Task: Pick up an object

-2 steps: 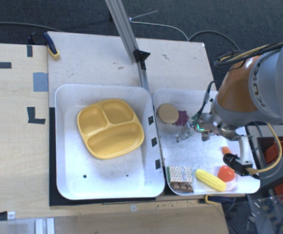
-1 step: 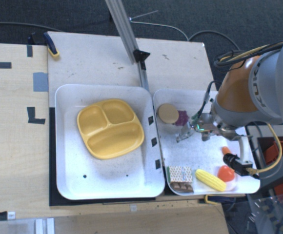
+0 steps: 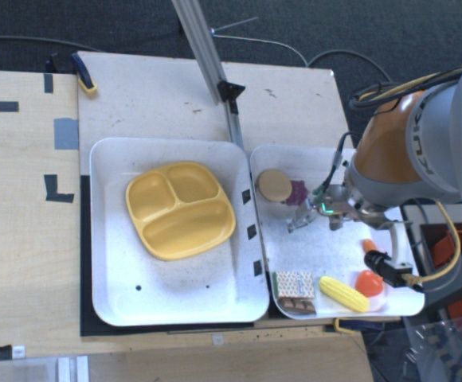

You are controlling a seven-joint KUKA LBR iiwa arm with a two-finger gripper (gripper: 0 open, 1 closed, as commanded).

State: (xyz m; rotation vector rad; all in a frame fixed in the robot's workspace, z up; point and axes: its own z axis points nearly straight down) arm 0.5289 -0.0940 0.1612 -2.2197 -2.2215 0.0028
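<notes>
Right of centre, the grey arm with its orange band reaches in from the right edge and hangs over the right-hand shallow white bin. Its tool sits low above the upper middle of that bin, with a small green light glowing just above the fingers. Whether those fingers are spread or pressed together cannot be told from this slant, and nothing is visibly caught between them.

Just to the upper left of the tool lie a round tan disc-shaped object and, touching its right side, a small purple lump (too small to identify further). Along the bin's lower edge sit a brown-and-cream wafer-like block, a yellow toy corn cob beside it, and a red-orange rounded object at the lower right, with a smaller orange piece above that.

The left-hand shallow white bin holds a yellow plastic divided plate, lying flat in its upper middle. Both bins rest side by side on the pale worktop, and a grey metal rail slants down from the top of the frame to the seam between them.
</notes>
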